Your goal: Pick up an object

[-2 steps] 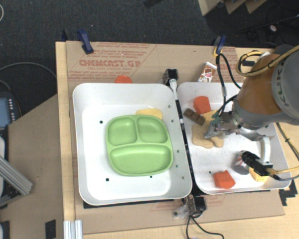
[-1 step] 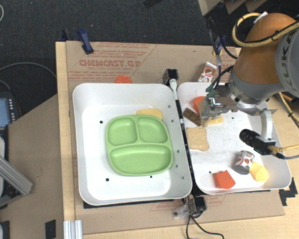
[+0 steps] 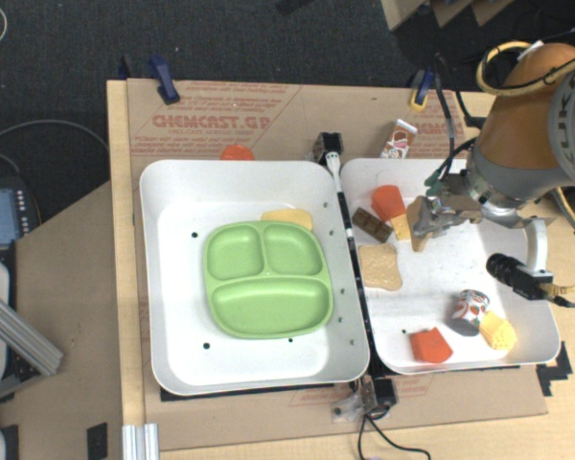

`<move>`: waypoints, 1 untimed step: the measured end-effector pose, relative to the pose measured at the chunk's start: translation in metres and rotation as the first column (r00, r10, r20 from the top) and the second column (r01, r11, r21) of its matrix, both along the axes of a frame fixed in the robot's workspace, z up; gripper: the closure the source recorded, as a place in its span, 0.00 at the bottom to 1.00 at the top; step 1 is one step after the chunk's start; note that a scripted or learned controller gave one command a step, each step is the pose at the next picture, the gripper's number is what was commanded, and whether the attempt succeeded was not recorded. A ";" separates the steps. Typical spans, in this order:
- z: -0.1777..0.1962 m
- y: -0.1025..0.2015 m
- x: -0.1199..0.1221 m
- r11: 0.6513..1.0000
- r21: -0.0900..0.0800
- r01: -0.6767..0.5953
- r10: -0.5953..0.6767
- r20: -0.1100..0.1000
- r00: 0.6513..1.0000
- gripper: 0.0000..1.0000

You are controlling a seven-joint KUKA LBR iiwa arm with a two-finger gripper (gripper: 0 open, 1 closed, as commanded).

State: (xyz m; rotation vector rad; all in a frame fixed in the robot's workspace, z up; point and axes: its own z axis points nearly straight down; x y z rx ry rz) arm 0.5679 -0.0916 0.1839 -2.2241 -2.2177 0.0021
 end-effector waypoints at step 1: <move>0.001 0.002 0.000 1.000 0.000 -0.002 0.002 0.001 1.000 0.00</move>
